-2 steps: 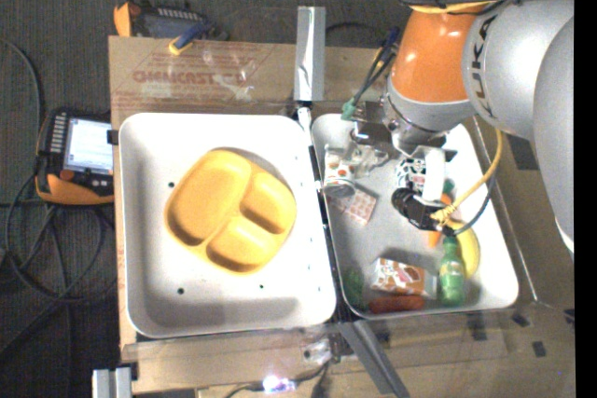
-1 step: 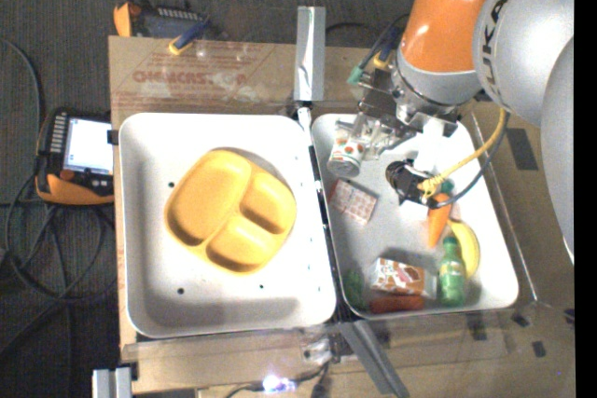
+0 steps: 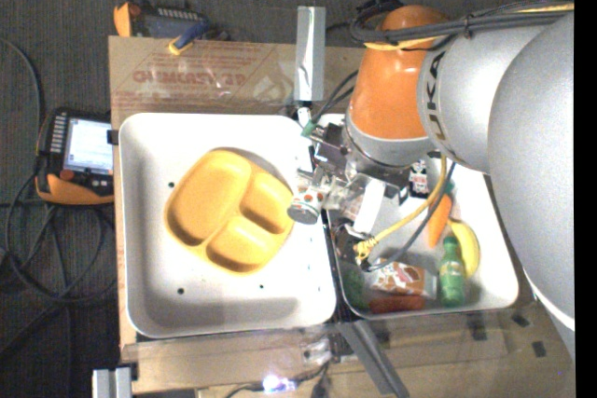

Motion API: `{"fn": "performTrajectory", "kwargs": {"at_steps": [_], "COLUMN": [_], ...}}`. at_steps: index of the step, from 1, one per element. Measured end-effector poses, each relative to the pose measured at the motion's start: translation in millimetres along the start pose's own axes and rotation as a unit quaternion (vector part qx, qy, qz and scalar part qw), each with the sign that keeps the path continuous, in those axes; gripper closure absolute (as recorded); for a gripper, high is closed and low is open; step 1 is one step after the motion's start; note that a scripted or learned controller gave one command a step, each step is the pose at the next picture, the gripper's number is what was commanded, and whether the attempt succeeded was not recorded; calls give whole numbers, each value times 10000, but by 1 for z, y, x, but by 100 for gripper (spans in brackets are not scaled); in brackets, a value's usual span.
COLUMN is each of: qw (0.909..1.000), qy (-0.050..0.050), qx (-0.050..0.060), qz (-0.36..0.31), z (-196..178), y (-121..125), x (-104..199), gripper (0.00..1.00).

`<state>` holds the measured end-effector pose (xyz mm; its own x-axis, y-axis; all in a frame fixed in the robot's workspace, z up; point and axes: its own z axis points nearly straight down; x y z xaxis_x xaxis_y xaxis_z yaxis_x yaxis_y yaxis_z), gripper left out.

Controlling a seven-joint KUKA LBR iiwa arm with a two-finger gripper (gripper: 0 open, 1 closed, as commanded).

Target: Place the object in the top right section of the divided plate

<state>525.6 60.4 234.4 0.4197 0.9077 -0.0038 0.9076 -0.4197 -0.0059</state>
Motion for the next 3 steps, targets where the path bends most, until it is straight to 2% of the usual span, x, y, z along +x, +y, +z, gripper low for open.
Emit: {"fn": "performTrajectory", "kwargs": {"at_steps": [1, 2, 3], "qw": [9995, 9984, 9952], "qy": [3, -8, -9], "qx": [-7, -21, -28], "qz": [326, -571, 975], "z": [1, -86, -133], "y": [-82, -21, 16], "x": [87, 112, 57], "gripper": [100, 100, 100]}}
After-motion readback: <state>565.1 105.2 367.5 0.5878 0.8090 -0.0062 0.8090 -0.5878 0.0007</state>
